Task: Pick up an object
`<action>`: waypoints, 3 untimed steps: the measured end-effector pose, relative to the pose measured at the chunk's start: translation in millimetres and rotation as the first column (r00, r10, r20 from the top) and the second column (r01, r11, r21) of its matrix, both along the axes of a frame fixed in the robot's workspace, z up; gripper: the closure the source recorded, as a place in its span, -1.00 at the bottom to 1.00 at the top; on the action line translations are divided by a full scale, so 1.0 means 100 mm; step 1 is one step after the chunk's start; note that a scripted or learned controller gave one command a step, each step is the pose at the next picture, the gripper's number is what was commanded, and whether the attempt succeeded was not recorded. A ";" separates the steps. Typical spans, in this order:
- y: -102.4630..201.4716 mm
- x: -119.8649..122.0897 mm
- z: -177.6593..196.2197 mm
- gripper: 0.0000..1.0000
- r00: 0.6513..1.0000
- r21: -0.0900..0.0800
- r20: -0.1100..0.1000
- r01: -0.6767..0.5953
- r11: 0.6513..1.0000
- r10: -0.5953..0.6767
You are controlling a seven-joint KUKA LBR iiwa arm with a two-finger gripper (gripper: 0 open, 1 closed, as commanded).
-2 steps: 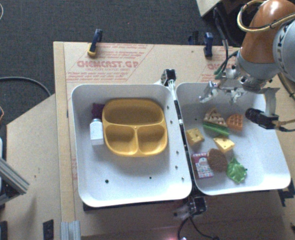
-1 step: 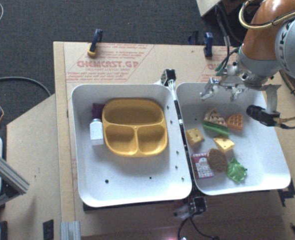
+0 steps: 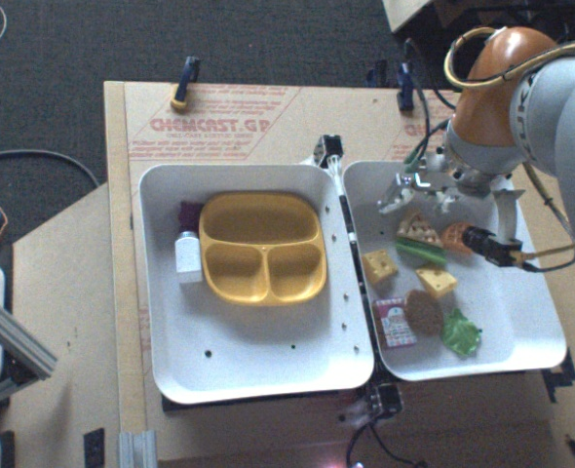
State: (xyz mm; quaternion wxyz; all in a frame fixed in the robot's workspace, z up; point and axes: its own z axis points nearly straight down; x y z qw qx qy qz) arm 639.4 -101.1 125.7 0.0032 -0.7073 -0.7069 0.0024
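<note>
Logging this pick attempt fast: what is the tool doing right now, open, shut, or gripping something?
Tool: over the right bin, above the toy food; open or shut cannot be told.

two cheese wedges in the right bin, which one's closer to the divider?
The cheese wedge by the divider; the other wedge lies further right, above the brown disc.

Two bins sit side by side on the bench (image 3: 219,115). In the left bin (image 3: 161,359), a divided tray (image 3: 262,248) lies toward the rear edge, a small bottle (image 3: 188,257) just beside it on the left. The right bin (image 3: 521,330) holds toy food pieces (image 3: 419,281) clustered near its left edge.
</note>
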 end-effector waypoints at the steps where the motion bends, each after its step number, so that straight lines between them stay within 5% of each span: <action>1: 0.00 0.02 -0.39 -1.00 1.000 -0.004 0.012 -0.001 1.000 0.001; 2: 0.00 0.01 -0.30 1.00 1.000 -0.002 0.012 0.001 1.000 -0.001; 3: 0.06 -0.01 0.16 1.00 1.000 -0.002 0.014 -0.002 1.000 0.002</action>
